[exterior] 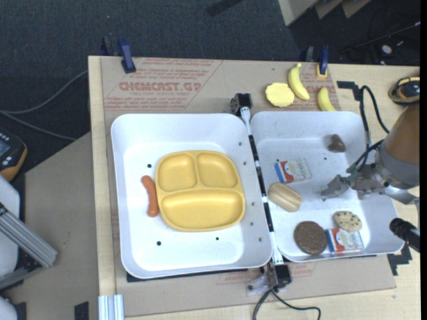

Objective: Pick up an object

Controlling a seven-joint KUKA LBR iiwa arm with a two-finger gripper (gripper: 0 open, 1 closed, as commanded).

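Robot lab or test workshop, plywood bench with blue clamps at its back edge, two white bins bolted side by side, loose cables over dark carpet, aluminium rail at left, toy food as props

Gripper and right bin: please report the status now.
Gripper low in right bin, nothing between its fingers. Bread roll and milk carton lie nearest. Nothing blocks them.
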